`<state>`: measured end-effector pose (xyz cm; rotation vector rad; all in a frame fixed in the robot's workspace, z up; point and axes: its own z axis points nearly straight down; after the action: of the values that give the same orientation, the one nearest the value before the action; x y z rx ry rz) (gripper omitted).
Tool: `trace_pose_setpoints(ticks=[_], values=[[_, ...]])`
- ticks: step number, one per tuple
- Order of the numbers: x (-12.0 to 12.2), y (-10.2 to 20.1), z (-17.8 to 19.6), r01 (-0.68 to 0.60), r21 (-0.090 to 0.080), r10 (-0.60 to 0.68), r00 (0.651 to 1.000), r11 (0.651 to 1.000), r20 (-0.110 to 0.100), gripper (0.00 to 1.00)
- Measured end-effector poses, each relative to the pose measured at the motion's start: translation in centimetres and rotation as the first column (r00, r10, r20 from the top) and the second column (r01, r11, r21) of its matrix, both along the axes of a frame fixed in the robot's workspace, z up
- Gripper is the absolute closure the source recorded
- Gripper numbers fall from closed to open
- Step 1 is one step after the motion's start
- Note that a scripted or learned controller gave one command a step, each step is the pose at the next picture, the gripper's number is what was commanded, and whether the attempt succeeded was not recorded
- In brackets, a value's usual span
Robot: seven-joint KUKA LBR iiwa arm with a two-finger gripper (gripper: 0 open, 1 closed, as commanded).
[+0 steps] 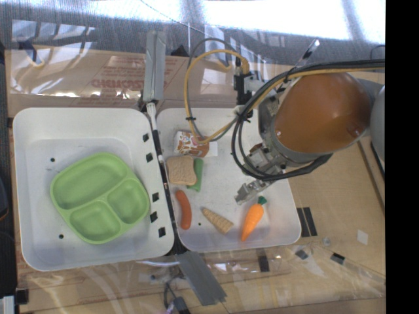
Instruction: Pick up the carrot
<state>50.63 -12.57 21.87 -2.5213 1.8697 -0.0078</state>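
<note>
Carrot not yet lifted; pick-up still ahead.

Left bin (pixel 29 175): green tray (pixel 98 197) only. Right bin (pixel 288 208): carton (pixel 190 142), sandwich (pixel 181 171), sausage (pixel 184 209), cone (pixel 217 220), then carrot (pixel 253 219) lying flat near the front right corner. Gripper (pixel 251 190) just above the carrot's leafy end, nothing seen pinched; spread or pressed together, cannot tell.

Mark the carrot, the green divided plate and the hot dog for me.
carrot (pixel 251 222): camera view, middle of its orange body.
green divided plate (pixel 65 187): camera view, its left rim.
hot dog (pixel 184 209): camera view, middle of its length.
</note>
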Motion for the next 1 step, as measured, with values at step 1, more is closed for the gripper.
trace_pose_setpoints(ticks=[1], values=[[4.61,2.19,1.42,-0.105,0.002,0.105,0.994,0.994,-0.005,1.0]])
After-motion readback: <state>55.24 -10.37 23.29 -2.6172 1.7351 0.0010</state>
